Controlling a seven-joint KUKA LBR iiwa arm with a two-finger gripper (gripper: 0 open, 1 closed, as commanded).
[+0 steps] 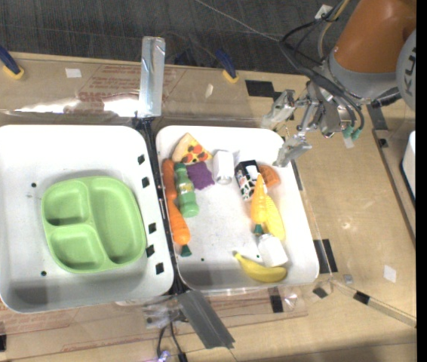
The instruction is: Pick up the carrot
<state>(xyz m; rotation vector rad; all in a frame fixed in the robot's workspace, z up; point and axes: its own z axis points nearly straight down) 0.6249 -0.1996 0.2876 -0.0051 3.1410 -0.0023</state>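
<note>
Well, from where I stand nothing carries writing I can read: the clear plastic sheet (108, 89) taped behind the bins has faint reddish print, too blurred to make out, and the small black-and-white bottle (247, 178) has a label too small to tell.

Two shallow white bins sit side by side. In the left white bin (10, 172) lies one light-green plastic plate with three compartments (93, 222). The right white bin (221, 266) holds the clutter. One long orange carrot (177, 221) lies along that bin's left wall, thick end toward the front; just beyond it, on the same wall, is a shorter orange-red sausage-like piece (168, 173). Touching the carrot's right side stands one small green bottle (186, 198), with one purple block (200, 175) beside it and one toy pizza slice (191, 151) at the back. I count one yellow corn cob (266, 211), one yellow banana (259, 268) at the front, one white cup-like piece (221, 161) and one reddish-orange round piece (271, 175).

The grey two-finger gripper (298, 138) hangs over the right bin's far right corner, well apart from the carrot, its metal fingers (287, 152) spread with nothing between them.
</note>
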